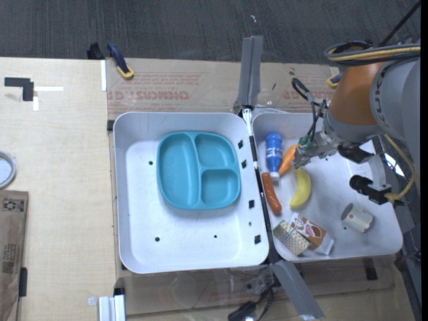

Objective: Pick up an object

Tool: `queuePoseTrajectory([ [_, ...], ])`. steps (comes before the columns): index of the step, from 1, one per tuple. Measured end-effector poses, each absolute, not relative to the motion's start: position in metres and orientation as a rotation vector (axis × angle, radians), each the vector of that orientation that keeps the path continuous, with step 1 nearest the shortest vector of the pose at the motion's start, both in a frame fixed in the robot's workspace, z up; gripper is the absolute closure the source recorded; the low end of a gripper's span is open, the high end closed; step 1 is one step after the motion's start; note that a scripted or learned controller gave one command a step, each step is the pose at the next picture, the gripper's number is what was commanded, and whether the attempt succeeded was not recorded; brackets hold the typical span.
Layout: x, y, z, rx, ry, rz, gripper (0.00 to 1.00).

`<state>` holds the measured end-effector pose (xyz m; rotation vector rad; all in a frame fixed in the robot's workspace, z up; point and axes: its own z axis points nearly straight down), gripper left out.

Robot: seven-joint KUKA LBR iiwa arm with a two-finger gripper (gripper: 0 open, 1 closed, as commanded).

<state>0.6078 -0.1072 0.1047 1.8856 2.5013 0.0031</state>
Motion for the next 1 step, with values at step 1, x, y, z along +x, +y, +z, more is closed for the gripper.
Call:
queuePoseTrajectory([
  [1,0.6077,-0.1071,0.1046,1.886,2.501,0.003,0.0],
])
